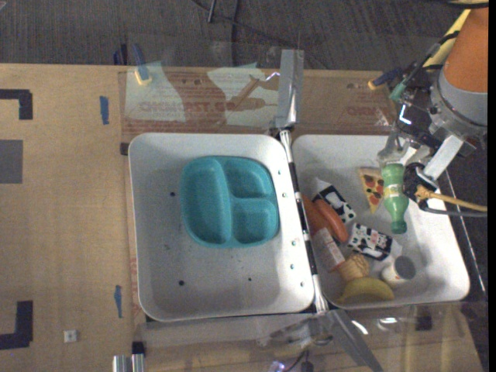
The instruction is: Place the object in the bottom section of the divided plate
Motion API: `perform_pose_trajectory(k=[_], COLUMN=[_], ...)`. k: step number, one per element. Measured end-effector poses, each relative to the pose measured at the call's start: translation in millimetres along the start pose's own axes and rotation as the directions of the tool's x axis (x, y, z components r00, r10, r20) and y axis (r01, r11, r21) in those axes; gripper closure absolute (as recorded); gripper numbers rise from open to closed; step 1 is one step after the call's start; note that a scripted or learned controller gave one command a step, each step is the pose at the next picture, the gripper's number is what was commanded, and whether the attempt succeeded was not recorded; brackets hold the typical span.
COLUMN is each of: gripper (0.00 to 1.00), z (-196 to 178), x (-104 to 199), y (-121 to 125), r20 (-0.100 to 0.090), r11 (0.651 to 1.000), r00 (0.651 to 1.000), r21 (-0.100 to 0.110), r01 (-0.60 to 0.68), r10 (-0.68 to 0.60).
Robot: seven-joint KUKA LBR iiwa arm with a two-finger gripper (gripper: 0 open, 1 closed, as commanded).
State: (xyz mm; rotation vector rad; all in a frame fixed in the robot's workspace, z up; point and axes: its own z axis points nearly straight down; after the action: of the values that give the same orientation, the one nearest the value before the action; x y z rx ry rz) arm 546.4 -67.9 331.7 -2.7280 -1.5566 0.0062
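Two white bins sit side by side. Left bin (155, 277): teal plate (229, 201), three sections. Right bin (449, 273): toy foods. Gripper (408, 163), at the arm's (465, 60) end, hangs over the right bin's far right part; a green bottle (395, 194) stands upright between its fingers, neck down, just beside a pizza slice (373, 187). Hot dog (328, 218) and banana (367, 289) lie nearer the divider.

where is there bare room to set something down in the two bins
The left bin has open floor all around the teal divided plate, widest below it and to its left. The plate's three sections are bare. The right bin is crowded: the gripper over the green bottle, pizza slice, hot dog and banana; only its upper-left corner is free.
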Motion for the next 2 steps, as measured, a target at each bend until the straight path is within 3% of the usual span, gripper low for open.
perform_pose_trajectory(k=[1, 2], gripper=[1.00, 1.00], z=[85, 84], x=[74, 160], y=[9, -13], r20=[-0.002, -0.003], r11=[0.999, 0.990], r00=[0.999, 0.990], r21=[0.001, -0.004], r01=[-0.035, 0.141], r10=[0.035, -0.141])
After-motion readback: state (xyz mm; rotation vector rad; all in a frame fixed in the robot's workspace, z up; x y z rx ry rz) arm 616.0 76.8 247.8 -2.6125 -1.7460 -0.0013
